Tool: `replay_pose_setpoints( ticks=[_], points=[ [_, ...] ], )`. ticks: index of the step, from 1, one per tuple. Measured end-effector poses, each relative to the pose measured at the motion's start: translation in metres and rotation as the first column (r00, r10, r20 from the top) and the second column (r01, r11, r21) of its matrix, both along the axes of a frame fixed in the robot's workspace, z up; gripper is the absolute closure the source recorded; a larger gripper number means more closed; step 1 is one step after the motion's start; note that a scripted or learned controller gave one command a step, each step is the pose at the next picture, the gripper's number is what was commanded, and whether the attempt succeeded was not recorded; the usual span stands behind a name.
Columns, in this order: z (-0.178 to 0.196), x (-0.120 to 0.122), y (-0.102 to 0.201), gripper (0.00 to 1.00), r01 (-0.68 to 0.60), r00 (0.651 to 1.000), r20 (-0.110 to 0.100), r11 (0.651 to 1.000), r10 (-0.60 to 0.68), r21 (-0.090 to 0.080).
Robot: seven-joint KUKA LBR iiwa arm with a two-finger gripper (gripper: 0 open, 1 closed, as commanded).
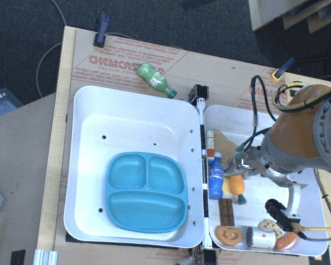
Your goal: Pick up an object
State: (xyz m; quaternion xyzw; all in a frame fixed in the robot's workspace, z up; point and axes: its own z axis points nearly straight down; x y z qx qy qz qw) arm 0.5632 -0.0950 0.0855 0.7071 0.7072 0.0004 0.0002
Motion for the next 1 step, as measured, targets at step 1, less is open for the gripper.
replay_pose_setpoints(
  ticks=[1],
  points=[
    [0.0997,0.0043,0.0590,1.00,-0.001,1.000,0.001,1.000,0.001,0.000]
  ],
)
